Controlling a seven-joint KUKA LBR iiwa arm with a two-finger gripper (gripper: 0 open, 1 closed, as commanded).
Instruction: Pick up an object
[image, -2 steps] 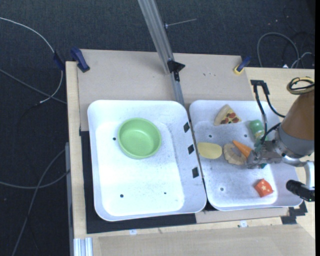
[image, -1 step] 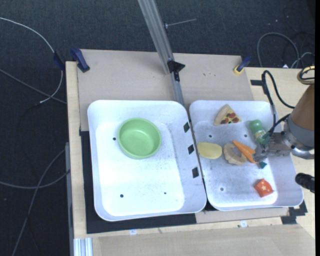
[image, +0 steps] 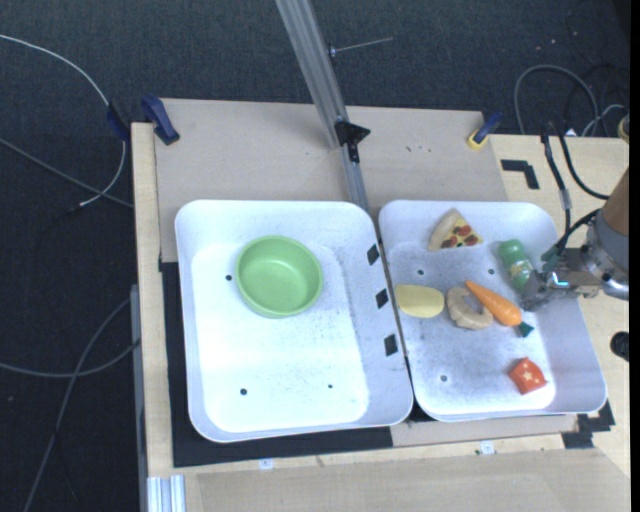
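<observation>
The gripper (image: 545, 287) sits low at the right edge of the right bin (image: 570, 390), reaching in from the bench side. Whether its jaws stand apart or closed cannot be determined here, and no object is seen between them.

The nearest candidates lie just beside the gripper. A green object (image: 515, 261), apparently a small bottle or can, lies immediately inboard and slightly beyond it. An orange carrot (image: 494, 302) lies just inboard and slightly nearer the front, its tip close to the gripper, its other end resting against a beige lumpy item (image: 466, 308). Both candidates appear to be toy pieces: probably light, rigid and smooth, hence liable to slip. Judged best hold: across the carrot's narrow body at mid-length, clear of the beige item.

Farther inboard lies a yellow oval piece (image: 419, 301). A pizza slice (image: 454, 231) lies well beyond and inboard. A red piece (image: 527, 375) lies nearer the front edge, apart from the rest.

The bin floor is smooth white plastic, shallow, with a low rim; objects may slide when nudged. Room around the carrot is tight on its inboard side. The left bin (image: 290, 390), well away from the gripper, holds a green bowl (image: 280, 275). Both bins rest on a wooden bench (image: 250, 150).
</observation>
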